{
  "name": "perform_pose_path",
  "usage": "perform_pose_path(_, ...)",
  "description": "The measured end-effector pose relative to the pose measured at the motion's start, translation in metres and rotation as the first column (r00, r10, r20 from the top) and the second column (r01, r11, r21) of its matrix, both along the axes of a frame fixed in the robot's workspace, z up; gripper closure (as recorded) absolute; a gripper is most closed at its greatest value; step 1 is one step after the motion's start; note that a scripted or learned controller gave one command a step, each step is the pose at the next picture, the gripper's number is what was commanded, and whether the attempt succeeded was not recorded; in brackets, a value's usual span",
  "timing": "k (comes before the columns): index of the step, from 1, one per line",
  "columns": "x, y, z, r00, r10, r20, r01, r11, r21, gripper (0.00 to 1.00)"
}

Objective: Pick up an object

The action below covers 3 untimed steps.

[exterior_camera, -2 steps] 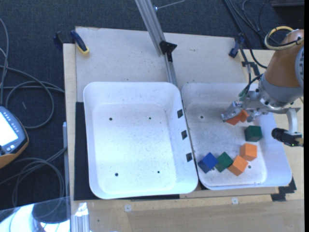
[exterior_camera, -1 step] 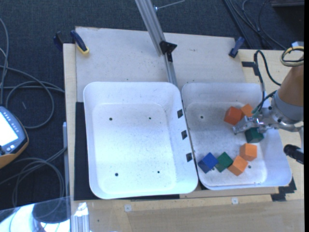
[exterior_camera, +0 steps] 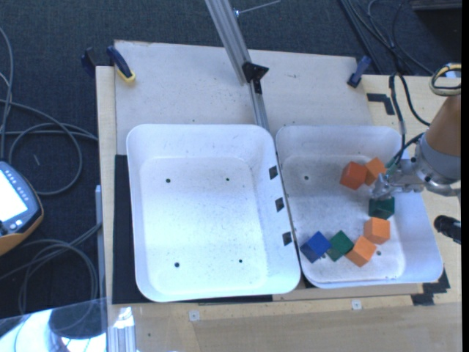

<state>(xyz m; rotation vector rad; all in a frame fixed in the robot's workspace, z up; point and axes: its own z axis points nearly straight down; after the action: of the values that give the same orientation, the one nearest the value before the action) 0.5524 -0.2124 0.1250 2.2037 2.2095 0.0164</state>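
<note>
While you scan from the near edge of the bench, you meet first the right bin [exterior_camera: 418, 259] and the row of blocks along its front: a blue cube [exterior_camera: 316, 246], a green cube [exterior_camera: 339, 245] touching it on the right, and an orange cube [exterior_camera: 361, 251] just beside that. A second orange cube [exterior_camera: 377, 229] sits slightly farther back, touching the first.

Above those you see a dark green cube [exterior_camera: 381, 207], directly under the gripper [exterior_camera: 382, 189]. It lies right at the fingertips, but you cannot tell from this angle whether they are closed on it or merely over it, nor how wide they stand.

Farther back, two more orange cubes lie in the bin: a larger one [exterior_camera: 354, 175] to the left of the gripper and a smaller one [exterior_camera: 374, 169] touching it, close against the gripper body. The arm [exterior_camera: 443, 149] reaches in from the right edge, grey below an orange band.

To your left, the left bin [exterior_camera: 198, 211] sits side by side with the right one. Beyond both bins you see the pale board [exterior_camera: 190, 86], blue clamps [exterior_camera: 121, 63] at its corners, and a slanting metal rail [exterior_camera: 227, 24].
</note>
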Motion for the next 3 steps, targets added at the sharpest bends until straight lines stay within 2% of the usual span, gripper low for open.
perform_pose_path(1,0.000,0.001,0.000,1.000,0.000,0.000,0.000,1.000,0.001,0.00)
perform_pose_path(2,-0.041,0.011,-0.015,1.000,-0.002,0.011,0.003,1.000,-0.009,0.00)
perform_pose_path(3,-0.038,0.011,-0.002,1.000,0.000,0.018,0.000,1.000,-0.011,1.00)
